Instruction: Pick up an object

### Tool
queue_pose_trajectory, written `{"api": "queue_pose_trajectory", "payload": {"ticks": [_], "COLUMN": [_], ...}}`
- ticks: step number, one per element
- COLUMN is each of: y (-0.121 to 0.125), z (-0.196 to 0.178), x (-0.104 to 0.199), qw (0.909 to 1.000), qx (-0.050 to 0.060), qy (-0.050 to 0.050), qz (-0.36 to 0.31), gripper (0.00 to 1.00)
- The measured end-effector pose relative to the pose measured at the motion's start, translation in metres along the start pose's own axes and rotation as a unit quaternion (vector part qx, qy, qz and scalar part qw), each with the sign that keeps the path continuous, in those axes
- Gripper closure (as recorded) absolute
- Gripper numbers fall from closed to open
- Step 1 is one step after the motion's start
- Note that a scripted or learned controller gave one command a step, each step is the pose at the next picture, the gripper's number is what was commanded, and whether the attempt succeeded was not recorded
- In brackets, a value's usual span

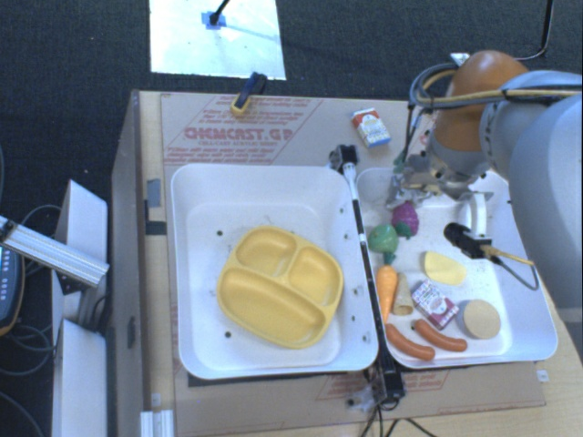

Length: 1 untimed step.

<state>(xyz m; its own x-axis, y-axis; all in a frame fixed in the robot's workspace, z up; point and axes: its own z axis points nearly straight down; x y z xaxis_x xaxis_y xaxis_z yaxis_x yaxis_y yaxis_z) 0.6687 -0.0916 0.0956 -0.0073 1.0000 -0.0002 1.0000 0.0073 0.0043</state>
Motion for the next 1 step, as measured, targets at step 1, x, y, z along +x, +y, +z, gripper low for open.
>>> {"api": "queue_pose_trajectory", "payload": {"ticks": [1], "y": [-0.0621], "z": [-0.0905], "x": [0.0185], "qw": [1.0], "qx": [0.0], "qy": [0.0], "qz": [0.003], "gripper": [1.0]}}
